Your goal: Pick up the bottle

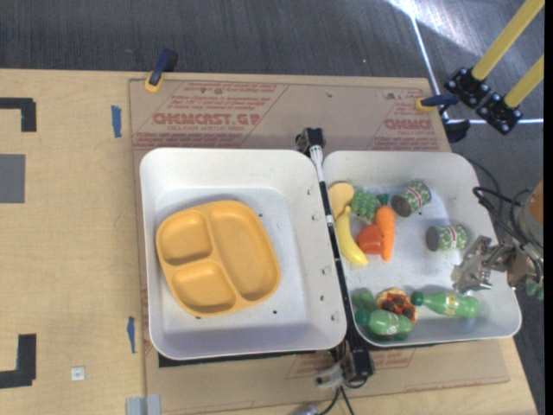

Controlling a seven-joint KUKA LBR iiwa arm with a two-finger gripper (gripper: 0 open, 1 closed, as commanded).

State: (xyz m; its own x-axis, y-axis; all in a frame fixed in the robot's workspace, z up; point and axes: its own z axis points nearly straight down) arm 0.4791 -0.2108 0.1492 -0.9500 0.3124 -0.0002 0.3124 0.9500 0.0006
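Observation:
The bottle (448, 304) is green with a pale label. It lies on its side near the front of the right bin (496, 199), cap pointing left. My gripper (471, 266) reaches in over the bin's right wall. It hovers just behind the bottle's right end, apart from it. Its metal fingers look spread, with nothing between them.
The right bin also holds a banana (349, 239), broccoli (364, 204), a carrot (384, 229), two small cans (413, 198) (447, 237), a pizza slice (396, 303) and a green pepper (380, 321) left of the bottle. A yellow divided plate (217, 255) lies in the left bin (294, 175).

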